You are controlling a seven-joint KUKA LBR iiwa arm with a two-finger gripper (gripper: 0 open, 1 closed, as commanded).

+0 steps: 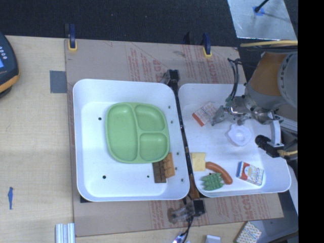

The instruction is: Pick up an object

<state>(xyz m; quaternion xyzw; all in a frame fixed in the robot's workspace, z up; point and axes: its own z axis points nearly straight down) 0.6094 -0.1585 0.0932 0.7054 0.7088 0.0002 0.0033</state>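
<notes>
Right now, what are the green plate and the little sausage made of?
The green plate looks like plastic: one even pale green colour, smooth matte surface, three moulded compartments with rounded rims. The sausage, in the right bin, looks like a plastic or rubber toy: even orange-red with a slight sheen. Which of the two, I can't tell from here.

Plate (136, 132) in left bin (86, 135) (sausage (219, 171) in right bin (283, 178)).
</notes>
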